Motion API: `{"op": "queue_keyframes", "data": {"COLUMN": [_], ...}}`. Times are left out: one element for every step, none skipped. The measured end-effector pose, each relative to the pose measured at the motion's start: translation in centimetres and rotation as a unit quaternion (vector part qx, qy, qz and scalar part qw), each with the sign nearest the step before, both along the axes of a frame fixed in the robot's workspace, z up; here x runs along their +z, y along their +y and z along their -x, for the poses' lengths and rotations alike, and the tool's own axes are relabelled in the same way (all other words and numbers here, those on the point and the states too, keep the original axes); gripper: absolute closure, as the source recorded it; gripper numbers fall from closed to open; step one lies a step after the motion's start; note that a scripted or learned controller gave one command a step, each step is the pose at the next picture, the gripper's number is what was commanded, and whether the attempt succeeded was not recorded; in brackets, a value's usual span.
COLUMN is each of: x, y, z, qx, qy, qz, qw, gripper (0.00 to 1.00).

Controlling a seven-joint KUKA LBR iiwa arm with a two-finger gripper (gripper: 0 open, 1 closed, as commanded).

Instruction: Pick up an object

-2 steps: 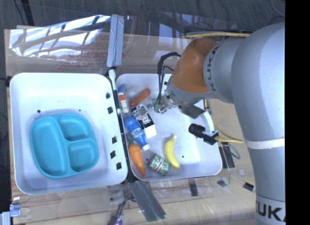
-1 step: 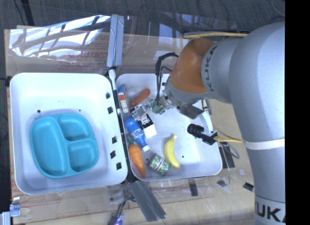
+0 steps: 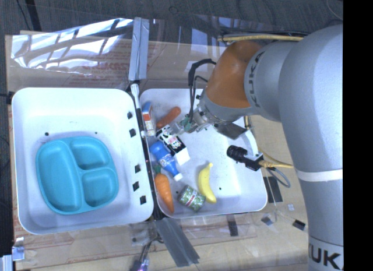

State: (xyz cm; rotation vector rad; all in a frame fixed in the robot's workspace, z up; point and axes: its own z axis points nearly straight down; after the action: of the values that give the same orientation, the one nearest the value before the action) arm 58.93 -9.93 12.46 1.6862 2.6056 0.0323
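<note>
Where the left bin [image 3: 23, 147] holds a blue tray [image 3: 77, 173], the right bin [image 3: 245, 203] holds a sausage [image 3: 168, 116], bottle [image 3: 164, 159], carrot [image 3: 164, 193], can [image 3: 191, 198] and banana [image 3: 206, 182]. The gripper [image 3: 175, 137] sits low beside the sausage, apparently over a black-and-white item. Arm blocks the jaws: cannot tell their state.

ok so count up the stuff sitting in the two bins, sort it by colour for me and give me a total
Orange: 2, a carrot and a sausage-shaped toy
Yellow: 1, a banana
Blue: 2, a divided plate in the left bin and a bottle
Green: 1, a small can
Black and white: 1, a small box
Total: 7
</note>
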Motion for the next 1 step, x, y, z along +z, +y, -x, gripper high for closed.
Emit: {"op": "queue_keyframes", "data": {"x": [-0.40], "y": [0.06], "z": [0.24], "qx": [0.000], "qy": [0.004], "qz": [-0.0005], "qw": [1.0000], "gripper": [0.00]}}
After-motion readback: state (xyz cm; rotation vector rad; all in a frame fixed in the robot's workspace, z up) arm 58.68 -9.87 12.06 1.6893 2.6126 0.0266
